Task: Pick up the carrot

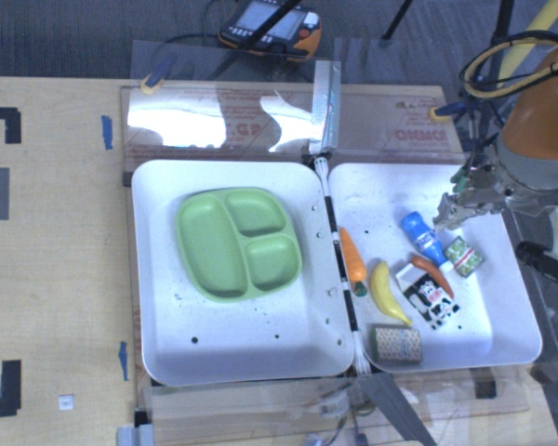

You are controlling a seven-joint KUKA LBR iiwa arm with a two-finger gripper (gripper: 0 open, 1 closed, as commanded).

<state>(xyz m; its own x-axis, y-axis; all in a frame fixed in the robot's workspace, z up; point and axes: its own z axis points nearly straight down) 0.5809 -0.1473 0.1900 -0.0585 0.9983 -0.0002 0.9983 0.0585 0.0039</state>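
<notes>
The carrot [353,258] is orange with a green stem end. It lies lengthwise along the left wall of the right bin [511,342], next to the divider between the bins. My gripper [458,207] hangs over the upper right part of that bin, close to the blue bottle [420,235]. It is well to the right of the carrot and apart from it. Nothing can be seen held in the gripper.
A banana [388,294] lies just right of the carrot. Further right are a green packet [463,255], a small red-orange piece [432,272], a black-and-white item [431,303] and a speckled roll [397,344]. The left bin [158,342] holds a green divided plate [239,242].
</notes>
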